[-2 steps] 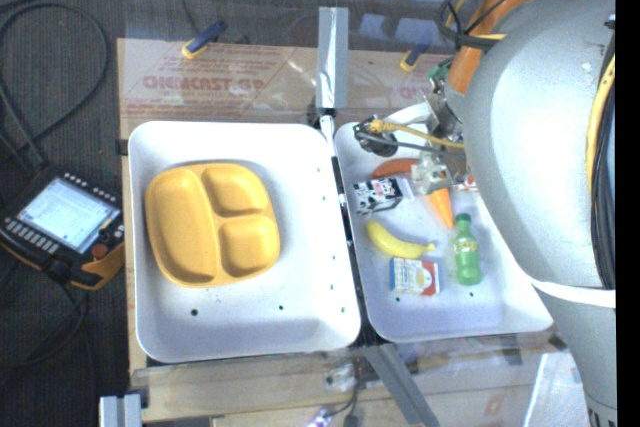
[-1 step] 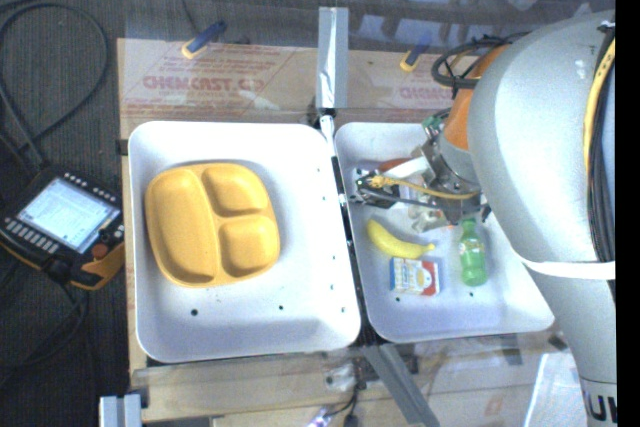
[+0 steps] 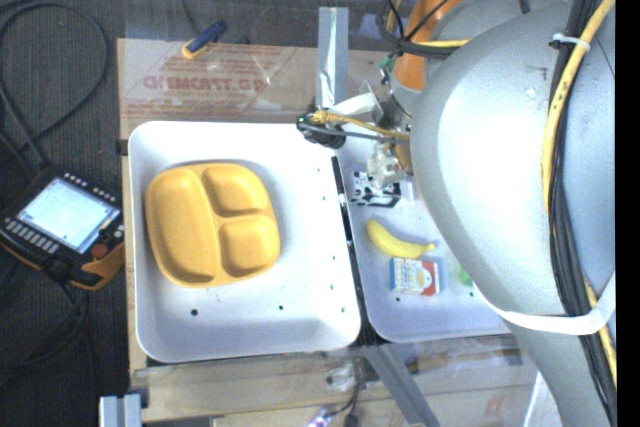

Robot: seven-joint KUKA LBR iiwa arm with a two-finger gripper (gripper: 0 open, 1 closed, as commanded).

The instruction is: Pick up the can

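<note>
My grey arm (image 3: 520,155) reaches in from the right and covers most of the right bin (image 3: 440,320). Its orange band (image 3: 450,0) sits at the top. The gripper (image 3: 380,183) hangs low over the upper left part of the right bin, close to the wall between the two bins, as a small black and white shape under the wrist. The arm hides whatever lies under it in that bin.
A yellow divided tray (image 3: 212,220) lies in the left bin (image 3: 170,330). In the right bin, below the gripper, lie a banana (image 3: 398,240) and a small red, white and blue carton (image 3: 415,277). A green scrap (image 3: 465,273) peeks out by the arm.
</note>
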